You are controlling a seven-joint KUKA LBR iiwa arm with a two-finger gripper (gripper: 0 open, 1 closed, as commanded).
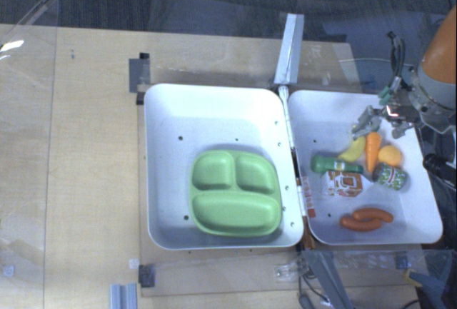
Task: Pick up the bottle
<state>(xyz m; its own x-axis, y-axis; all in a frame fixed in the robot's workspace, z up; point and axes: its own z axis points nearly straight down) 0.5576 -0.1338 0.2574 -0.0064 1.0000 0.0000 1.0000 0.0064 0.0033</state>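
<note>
Bench: pale wooden bench top (86, 158) bearing two shallow white bins side by side.
Left bin: white plastic bin (171, 115) holding a light green three-compartment plate (234, 193), set toward the near right part of the floor.
Right bin: white plastic bin (321, 115) holding all the small items, grouped in its centre and right half.
Task item: green plastic bottle with a yellow-and-red label (335, 165), lying on its side on the right bin floor, left of centre.
Bottle axis: long axis runs nearly left to right across the view; the darker narrow end points left, toward the wall shared with the left bin, and the labelled body points right, toward the other items.
Neighbours: yellow banana-shaped toy (353, 150) just above the bottle's right end, apparently touching it; orange carrot-shaped toy (373, 152) standing roughly along the view's vertical, just right of the bottle; yellow-orange rounded fruit toy (390, 155); small green can with a printed label (390, 177); white and red printed packet (345, 185) just below the bottle; red-orange sausage-shaped toy (366, 219) nearer the front wall, well apart from the bottle.
Gripper: two-finger gripper (382, 118) sits above the far right part of the right bin, over the carrot top, apart from the bottle.
Gripper state: fingers are blurred against the wrist hardware; open or closed cannot be told.
</note>
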